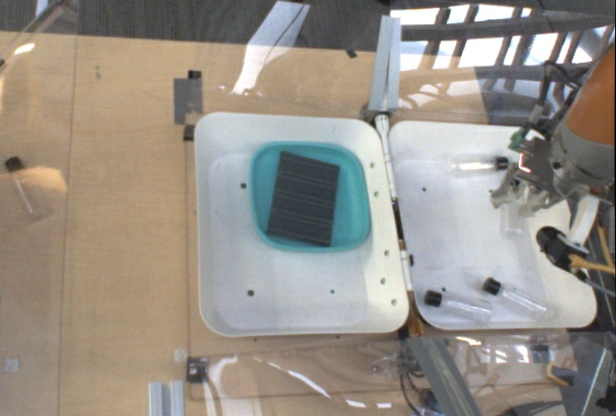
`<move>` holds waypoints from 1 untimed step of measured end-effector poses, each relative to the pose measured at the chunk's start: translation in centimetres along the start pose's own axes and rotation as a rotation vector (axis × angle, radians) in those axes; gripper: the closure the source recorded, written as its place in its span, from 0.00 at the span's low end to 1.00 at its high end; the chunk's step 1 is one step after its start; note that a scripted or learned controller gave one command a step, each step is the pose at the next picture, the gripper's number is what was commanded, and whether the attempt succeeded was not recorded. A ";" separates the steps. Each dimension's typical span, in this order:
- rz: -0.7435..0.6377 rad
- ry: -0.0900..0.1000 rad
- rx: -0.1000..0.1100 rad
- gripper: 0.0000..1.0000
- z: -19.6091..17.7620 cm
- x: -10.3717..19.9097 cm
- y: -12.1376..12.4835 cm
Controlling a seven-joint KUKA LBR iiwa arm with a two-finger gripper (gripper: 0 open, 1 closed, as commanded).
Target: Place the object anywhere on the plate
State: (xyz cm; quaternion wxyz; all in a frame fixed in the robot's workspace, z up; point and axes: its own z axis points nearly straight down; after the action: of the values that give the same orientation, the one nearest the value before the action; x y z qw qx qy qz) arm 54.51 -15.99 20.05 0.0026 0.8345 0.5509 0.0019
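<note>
You see the dark ribbed block [304, 198] lying on the teal plate [358, 212]; the tool [525, 185] hangs over the right bin [452, 241], its grip unclear.

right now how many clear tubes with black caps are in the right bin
3. Two lie near the front edge of the right bin: one tube, another. A third lies near the back; the arm may hide more.

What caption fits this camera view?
Dark ridged block lies on teal plate in left bin; claw over right bin.

No text, label, brand, number or sign can be read on anything here.
</note>
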 end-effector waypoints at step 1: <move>0.000 0.000 0.000 0.00 0.0 0.0 0.0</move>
State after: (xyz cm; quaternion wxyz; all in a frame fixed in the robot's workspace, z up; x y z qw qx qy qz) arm 54.51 -15.99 20.05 0.0027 0.8346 0.5508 0.0020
